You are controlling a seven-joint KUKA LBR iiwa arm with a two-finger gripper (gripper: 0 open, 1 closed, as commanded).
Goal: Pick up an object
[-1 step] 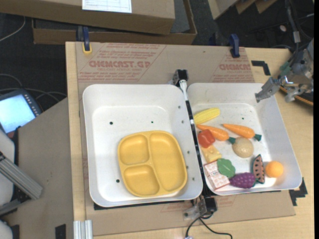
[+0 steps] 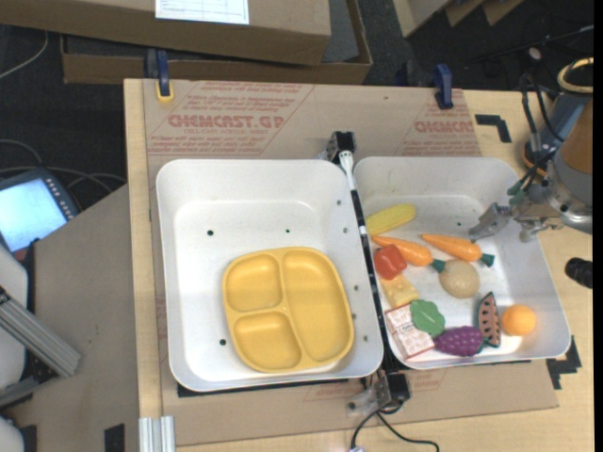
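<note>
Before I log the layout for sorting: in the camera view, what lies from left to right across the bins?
Yellow divided tray → red pepper → potato → watermelon slice → orange → gripper.

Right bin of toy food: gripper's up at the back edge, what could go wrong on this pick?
1. The toys lie packed: the orange plastic carrot touches the beige round potato, so fingers may nudge a neighbour.
2. The grey two-finger gripper hangs near the white bin's back wall, risking contact.
3. The round orange fruit may roll away.
</note>
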